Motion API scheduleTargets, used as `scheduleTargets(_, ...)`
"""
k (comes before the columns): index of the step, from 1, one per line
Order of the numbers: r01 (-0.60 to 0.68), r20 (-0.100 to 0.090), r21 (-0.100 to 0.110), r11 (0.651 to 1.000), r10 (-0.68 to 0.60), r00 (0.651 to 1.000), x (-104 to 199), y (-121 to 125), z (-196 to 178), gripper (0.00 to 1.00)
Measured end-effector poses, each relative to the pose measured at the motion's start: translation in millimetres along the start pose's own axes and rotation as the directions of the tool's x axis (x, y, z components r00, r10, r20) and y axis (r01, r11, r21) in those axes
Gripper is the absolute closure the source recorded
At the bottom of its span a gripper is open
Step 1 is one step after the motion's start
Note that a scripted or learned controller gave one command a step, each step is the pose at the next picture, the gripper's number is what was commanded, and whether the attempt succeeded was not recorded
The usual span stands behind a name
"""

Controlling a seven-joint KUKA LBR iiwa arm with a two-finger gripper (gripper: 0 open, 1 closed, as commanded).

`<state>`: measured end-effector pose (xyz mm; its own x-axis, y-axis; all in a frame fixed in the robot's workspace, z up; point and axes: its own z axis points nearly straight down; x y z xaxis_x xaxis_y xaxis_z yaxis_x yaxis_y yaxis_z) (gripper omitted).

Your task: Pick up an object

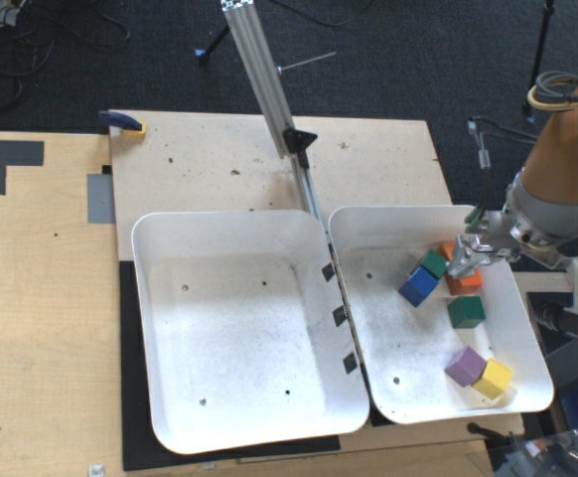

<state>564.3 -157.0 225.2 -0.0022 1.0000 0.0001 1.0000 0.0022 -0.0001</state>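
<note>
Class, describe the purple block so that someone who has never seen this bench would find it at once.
Look in the right bin, the one the arm reaches into. Near its front right corner two blocks touch, apart from the cluster under the pincer. The purple block is the left one; its neighbour is the yellow block.

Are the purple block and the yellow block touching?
Touching. The camera view shows the purple block pressed against the yellow block, no gap between them.

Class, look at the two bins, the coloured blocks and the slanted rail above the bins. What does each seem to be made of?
Bins: probably moulded plastic, white, smooth with rounded rims, speckled with scuffs.
Blocks, such as the blue block and purple block: probably painted wood or plastic; flat matte colour, crisp edges.
Slanted rail: apparently aluminium; silvery, straight, grooved.
</note>
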Motion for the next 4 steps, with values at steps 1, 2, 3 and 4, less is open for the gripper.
scheduleTargets(1, 0.001, -0.002, 0.004, 1.0, -0.001, 1.0, 42, -11, 2, 1.0)
scheduleTargets(2, 0.002, -0.003, 0.005, 1.0, -0.002, 1.0, 95, -16, 12, 1.0)
scheduleTargets(3, 0.001, -0.003, 0.005, 1.0, -0.001, 1.0, 139, -29, 10, 1.0)
scheduleTargets(4, 0.003, -0.002, 0.002, 1.0, -0.003, 1.0, 189, -31, -3, 1.0)
